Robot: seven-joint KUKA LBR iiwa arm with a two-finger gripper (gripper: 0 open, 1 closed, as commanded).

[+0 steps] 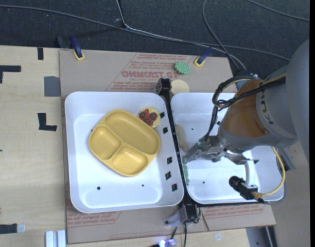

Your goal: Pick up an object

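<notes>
- Over the right bin [198,192], near its left wall, the gripper [194,155] was seen reaching toward the divider between the two bins, with the grey arm [260,117] and its orange band above it.
- Whether the fingers were spread wide or closed could not be told; the linkage was small and dark against the white floor, and nothing was seen between the fingers.
- A pale rounded object [180,134] was noted lying just beside the right bin's left wall, close above the gripper tip; possibly it was the target, though its outline was too faint to be sure.
- In the left bin [80,189] a yellow divided tray [124,142] was recorded, lying flat with its long axis running from upper left to lower right.
- A small pastry with red topping [149,116] was seen touching the tray's upper right edge, near the divider; it was roughly round, so no clear heading was assigned.
- A green item [182,67] was left on the cardboard [95,71] behind the bins, well apart from the gripper.
- For a sound pick, it was judged that the fingers should be centred over one object, kept off the bin wall, lowered squarely, and closed across the narrow dimension before lifting.
</notes>
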